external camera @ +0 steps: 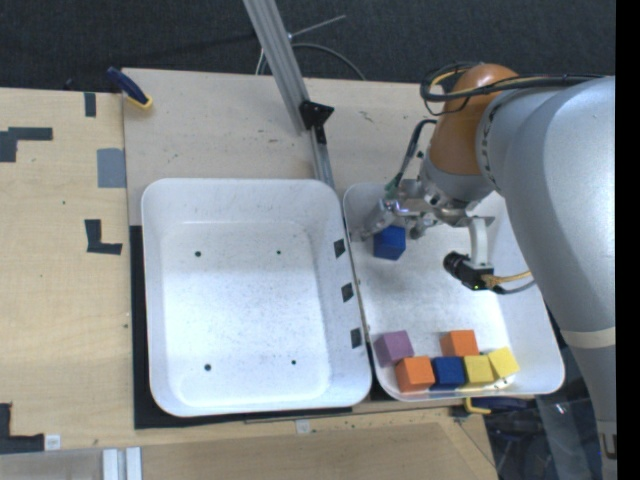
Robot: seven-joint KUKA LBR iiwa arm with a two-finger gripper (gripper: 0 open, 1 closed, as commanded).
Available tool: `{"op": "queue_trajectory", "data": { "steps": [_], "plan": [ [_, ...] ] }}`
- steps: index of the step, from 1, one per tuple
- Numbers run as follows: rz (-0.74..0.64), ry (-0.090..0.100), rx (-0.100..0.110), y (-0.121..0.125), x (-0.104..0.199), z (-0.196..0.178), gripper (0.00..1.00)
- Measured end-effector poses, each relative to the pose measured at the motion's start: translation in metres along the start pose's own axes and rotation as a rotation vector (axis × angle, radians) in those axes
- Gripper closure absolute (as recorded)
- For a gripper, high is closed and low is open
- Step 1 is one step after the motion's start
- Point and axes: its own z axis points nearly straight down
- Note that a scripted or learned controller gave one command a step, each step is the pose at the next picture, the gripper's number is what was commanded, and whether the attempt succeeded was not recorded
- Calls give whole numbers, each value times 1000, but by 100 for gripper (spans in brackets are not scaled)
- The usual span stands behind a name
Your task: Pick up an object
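bins: left bin and right bin side by side, touching
gripper: over right bin's far end
nearest block: just below gripper
block cluster: well nearer camera than gripper, at right bin's near wall

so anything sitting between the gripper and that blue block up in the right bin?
Nothing visible. The blue block sits directly below the gripper, at its tips, in the upper part of the right bin. The other blocks are clustered along the bin's near edge, well apart from it.
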Motion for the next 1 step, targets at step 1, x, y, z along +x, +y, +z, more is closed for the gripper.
{"op": "queue_trajectory", "data": {
  "steps": [1],
  "plan": [
    [6,-1,6,-22,-42,0,0]
  ]
}}
